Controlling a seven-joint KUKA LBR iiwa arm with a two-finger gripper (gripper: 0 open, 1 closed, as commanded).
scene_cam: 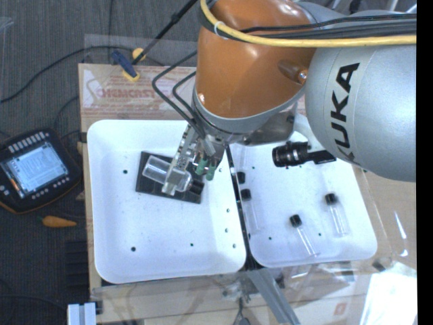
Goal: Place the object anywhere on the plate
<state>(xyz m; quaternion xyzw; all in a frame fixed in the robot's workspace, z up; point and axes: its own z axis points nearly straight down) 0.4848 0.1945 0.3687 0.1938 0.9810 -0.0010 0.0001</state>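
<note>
A small black rectangular plate [150,179] lies in the left bin [135,242], towards its upper middle. My gripper [181,176] hangs low over the plate's right half, under the orange wrist. A clear, glassy piece [155,168] rests on the plate just left of the gripper; I cannot tell whether the gripper touches it. In the right bin [352,246] lie several clear vials with black caps, one [300,230] near the middle and another [334,210] to its right. The plate's right part is hidden by the gripper.
Two more black-capped vials [245,196] lie along the right bin's left wall. A black cylinder [292,155] juts from the arm over the right bin. A teach pendant [35,169] sits left of the bench. The large arm covers the bins' far side.
</note>
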